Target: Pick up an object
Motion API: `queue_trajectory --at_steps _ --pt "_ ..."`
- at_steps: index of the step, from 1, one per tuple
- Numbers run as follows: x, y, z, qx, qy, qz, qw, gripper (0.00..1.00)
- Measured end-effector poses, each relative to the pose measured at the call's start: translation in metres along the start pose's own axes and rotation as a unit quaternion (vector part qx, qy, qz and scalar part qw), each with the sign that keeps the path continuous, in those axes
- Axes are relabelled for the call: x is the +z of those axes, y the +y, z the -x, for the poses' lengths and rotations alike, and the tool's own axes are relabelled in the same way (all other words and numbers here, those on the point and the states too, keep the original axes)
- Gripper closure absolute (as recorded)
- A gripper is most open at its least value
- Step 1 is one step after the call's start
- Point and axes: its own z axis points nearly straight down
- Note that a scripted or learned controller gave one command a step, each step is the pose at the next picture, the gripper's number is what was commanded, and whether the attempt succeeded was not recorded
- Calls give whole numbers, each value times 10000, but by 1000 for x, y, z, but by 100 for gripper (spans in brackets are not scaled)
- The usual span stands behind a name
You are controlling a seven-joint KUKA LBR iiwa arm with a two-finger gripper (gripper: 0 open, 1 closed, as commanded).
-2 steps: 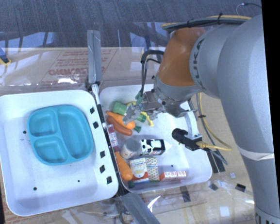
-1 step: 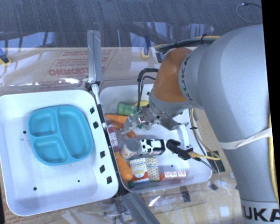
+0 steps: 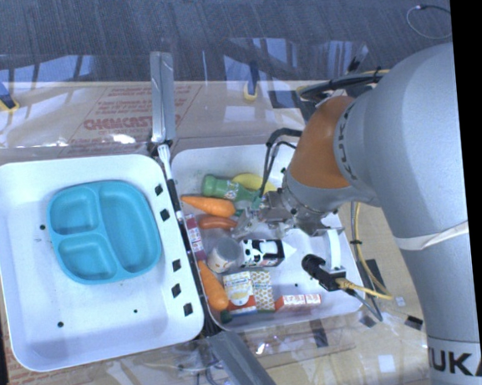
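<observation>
The arm reaches in from the right and hangs low over the right bin point(image 3: 330, 150), its orange band above the wrist and the claw point(image 3: 264, 215) buried in the clutter near the bin's middle. Whether the claw is spread, pressed together or pinching anything cannot be told from this slanted view; the wrist and cabling hide it.

The right bin serves as the supply, which is likely why all the loose items crowd there. Taking the black-and-white cow-patterned piece point(image 3: 261, 250) as the landmark: the claw hovers just above it; a carrot point(image 3: 209, 204) lies up and to the left of it, with a green bottle point(image 3: 224, 186) and a yellow piece point(image 3: 251, 180) further up still. A round grey can point(image 3: 223, 254) sits just left of it, a second carrot point(image 3: 215, 290) lies down and left, and small printed cartons point(image 3: 251, 290) lie just below it, touching one another.

The left bin point(image 3: 13, 274), well left of the cow-patterned piece, holds a blue divided plate point(image 3: 103, 231).

The arm's low stance suggests it is working at a grasp among the items nearest the cow-patterned piece; packed neighbours could spoil it.
</observation>
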Motion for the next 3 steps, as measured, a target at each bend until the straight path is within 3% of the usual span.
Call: queue_trajectory --at_steps 1,2,3 --pt "-10 -1 -1 -16 11 -22 10000 100" --pt "-102 81 -102 68 -5 25 10000 100" --pt "-101 81 -101 70 -7 18 10000 0"
